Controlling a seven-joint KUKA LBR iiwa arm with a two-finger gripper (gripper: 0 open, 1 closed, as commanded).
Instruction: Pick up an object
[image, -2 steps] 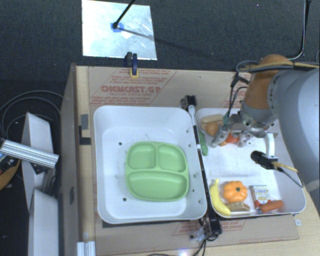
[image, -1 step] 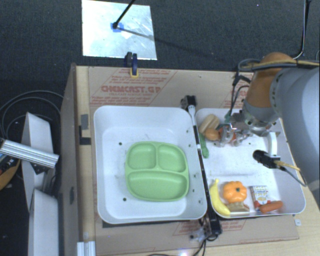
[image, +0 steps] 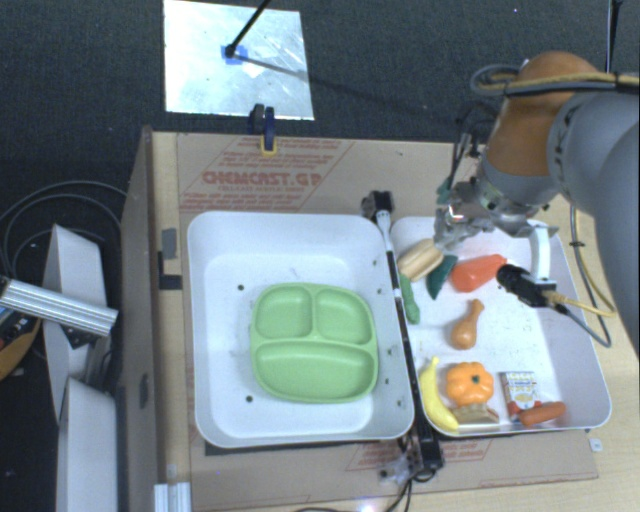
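green plate (image: 315, 343): smooth matt plastic | left bin (image: 215, 260): glossy white plastic | bench (image: 260, 175): matt printed cardboard

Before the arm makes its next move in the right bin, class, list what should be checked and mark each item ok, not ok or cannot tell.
1. Gripper is over the right bin: ok.
2. Fingers open or shut: cannot tell.
3. An object is within reach below: ok, the bread roll and carrot lie by it.
4. An object is already held: cannot tell.
5. Green plate is out of the path, in the left bin: ok.
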